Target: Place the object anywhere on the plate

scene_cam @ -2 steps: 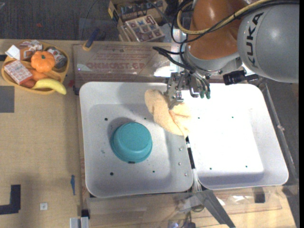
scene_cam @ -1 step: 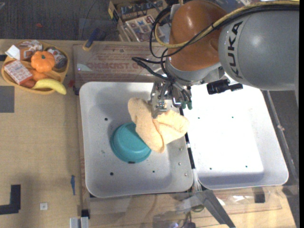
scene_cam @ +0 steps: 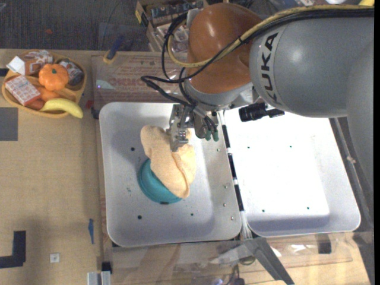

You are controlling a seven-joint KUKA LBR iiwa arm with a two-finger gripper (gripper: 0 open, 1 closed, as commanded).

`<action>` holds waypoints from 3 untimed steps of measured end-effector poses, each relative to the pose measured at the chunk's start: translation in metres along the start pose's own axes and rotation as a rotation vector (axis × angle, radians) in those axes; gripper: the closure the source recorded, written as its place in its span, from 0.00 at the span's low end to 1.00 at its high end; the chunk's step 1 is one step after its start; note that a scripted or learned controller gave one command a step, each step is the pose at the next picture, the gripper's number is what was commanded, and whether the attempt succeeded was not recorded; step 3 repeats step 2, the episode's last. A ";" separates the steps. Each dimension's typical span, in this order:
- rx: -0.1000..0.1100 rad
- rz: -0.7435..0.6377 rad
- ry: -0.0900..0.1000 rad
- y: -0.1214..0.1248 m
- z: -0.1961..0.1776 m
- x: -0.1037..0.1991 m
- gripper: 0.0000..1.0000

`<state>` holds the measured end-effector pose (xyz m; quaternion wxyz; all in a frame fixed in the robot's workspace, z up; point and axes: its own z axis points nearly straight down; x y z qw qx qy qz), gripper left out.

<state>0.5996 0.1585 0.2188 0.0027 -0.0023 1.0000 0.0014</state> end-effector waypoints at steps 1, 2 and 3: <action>0.001 0.000 0.002 0.048 -0.006 0.021 1.00; 0.000 0.000 0.001 0.048 -0.006 0.021 0.00; 0.000 0.000 0.001 0.048 -0.006 0.021 0.00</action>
